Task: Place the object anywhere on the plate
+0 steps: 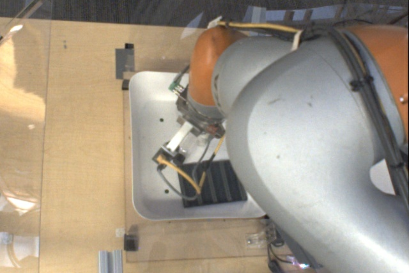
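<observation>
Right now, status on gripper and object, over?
Gripper low in white bin. Black ribbed slab flat on bin floor beside it. Arm covers the bench to the right.

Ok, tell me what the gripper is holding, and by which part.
It cannot be told: the arm's wrist covers the grasp. A black ribbed block lies in the white bin.

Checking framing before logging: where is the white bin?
In the camera view the white bin lies left of centre on the wooden bench, between two small black brackets near its left corners; the grey arm covers its right side.
</observation>
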`<state>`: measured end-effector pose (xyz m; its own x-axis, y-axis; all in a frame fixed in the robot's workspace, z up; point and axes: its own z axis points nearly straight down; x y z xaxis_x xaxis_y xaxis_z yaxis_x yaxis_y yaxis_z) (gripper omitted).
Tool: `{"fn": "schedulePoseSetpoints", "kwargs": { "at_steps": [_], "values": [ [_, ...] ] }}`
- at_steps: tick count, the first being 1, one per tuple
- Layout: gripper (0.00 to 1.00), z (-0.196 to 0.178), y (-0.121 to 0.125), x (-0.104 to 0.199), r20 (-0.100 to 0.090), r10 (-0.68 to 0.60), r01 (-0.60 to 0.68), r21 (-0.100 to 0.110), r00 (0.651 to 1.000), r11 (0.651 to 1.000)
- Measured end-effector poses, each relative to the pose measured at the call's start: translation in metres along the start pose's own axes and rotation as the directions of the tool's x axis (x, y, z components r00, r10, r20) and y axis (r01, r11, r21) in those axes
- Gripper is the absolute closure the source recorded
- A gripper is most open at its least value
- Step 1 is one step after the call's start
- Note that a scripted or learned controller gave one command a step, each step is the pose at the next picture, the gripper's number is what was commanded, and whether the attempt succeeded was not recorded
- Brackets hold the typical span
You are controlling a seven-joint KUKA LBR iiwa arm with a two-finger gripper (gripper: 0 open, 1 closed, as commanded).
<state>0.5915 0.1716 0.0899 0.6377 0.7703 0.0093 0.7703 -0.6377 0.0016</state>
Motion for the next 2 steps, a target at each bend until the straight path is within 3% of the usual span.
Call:
{"fn": "schedulePoseSetpoints", "kwargs": {
  "at_steps": [1, 2],
  "values": [
    [1.00, -0.133, 0.037, 0.033, 0.005, -0.474, 0.474, 0.001, 0.881, 0.881],
    [1.00, -0.088, -0.012, 0.036, 0.004, -0.732, 0.732, 0.007, 0.681, 0.681]
  ]
}}
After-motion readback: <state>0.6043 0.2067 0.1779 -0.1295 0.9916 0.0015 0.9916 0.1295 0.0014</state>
